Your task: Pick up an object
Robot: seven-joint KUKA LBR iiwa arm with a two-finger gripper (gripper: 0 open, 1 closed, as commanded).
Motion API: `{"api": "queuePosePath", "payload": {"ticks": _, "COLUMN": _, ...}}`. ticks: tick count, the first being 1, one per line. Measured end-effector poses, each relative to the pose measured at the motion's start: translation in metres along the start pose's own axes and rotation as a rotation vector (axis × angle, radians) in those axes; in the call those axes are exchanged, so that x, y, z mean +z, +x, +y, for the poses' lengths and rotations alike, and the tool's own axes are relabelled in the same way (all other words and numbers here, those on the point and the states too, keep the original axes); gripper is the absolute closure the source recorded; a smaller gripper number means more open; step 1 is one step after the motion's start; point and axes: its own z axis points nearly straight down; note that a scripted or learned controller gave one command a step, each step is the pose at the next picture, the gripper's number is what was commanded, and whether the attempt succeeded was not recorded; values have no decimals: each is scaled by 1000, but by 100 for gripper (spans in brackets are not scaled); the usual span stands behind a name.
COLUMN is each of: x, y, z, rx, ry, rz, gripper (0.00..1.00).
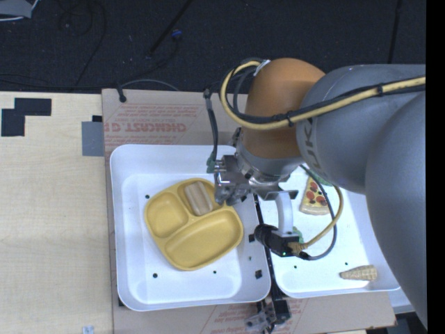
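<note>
A yellow divided plate (pixel 191 225) lies in the left white bin (pixel 132 186), with a tan bread-like piece (pixel 199 199) in its upper right compartment. My gripper (pixel 228 186) hangs over the plate's upper right rim, close beside the tan piece, with the orange-banded wrist above it hiding most of it. In the right bin (pixel 327 284) a pizza slice toy (pixel 315 199) lies near the arm and a cream cone-shaped piece (pixel 359 274) rests by the front right corner.
The grey arm covers the upper right of the right bin. Black cable and a connector (pixel 278 242) dangle over the divide between the bins. Cardboard (pixel 153 120) lies under both bins, and a wooden bench top (pixel 49 207) stretches to the left.
</note>
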Motion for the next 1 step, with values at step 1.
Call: {"api": "queuePosePath", "payload": {"ticks": 1, "x": 0, "y": -1, "z": 0, "rx": 2, "ry": 0, "rz": -1, "gripper": 0}}
